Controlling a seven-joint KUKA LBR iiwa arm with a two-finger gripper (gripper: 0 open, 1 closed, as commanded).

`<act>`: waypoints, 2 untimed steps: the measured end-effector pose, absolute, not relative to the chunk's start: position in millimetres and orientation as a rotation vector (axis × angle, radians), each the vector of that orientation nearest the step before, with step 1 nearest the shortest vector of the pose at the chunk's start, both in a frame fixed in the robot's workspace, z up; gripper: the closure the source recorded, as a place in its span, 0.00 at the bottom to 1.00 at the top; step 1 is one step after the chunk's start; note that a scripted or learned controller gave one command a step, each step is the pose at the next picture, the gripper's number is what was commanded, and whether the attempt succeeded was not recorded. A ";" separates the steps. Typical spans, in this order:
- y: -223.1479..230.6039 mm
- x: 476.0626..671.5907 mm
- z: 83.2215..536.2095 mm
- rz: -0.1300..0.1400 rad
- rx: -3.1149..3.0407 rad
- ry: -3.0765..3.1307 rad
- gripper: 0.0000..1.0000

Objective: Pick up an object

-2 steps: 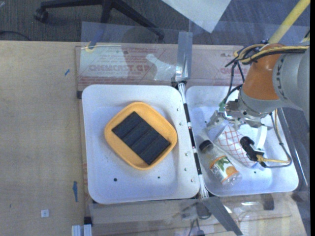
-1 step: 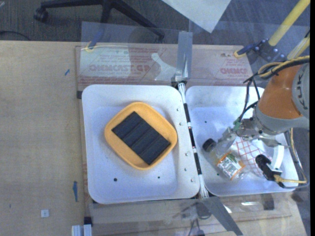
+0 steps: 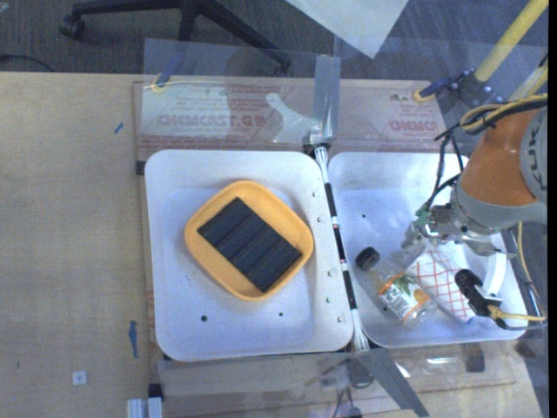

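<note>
Counter (image 3: 61, 233) carries two white bins side by side. Left bin (image 3: 170, 320) holds a yellow tray (image 3: 202, 220) with a dark ribbed insert (image 3: 250, 244), long axis running diagonally from upper left to lower right; well apart from the arm.

Right bin (image 3: 374, 181) is where the arm (image 3: 500, 168) reaches in from the right. Tool (image 3: 424, 233) sits low over the middle of that bin; whether it's apart, together or clamped on anything, I cannot tell, too cluttered at the tip.

Nearest candidates, all in the right bin:
- red-checked cloth (image 3: 439, 281), just below the tool, possibly touching it.
- small packet with orange and green print (image 3: 402, 299), below and slightly left of the tool, beside the cloth's left edge, long axis roughly diagonal.
- small black cap (image 3: 367, 257), left of the tool, lying alone on bare bin floor.

My read: cloth or packet is the likely target, short drop down-left. Nothing seen held.
</note>
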State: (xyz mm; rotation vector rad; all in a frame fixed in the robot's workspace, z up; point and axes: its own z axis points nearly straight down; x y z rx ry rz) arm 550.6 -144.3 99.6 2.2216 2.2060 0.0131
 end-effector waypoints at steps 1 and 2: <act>-144.3 550.5 99.6 0.013 2.221 2.207 0.00; -145.4 551.0 109.3 0.015 2.223 2.202 1.00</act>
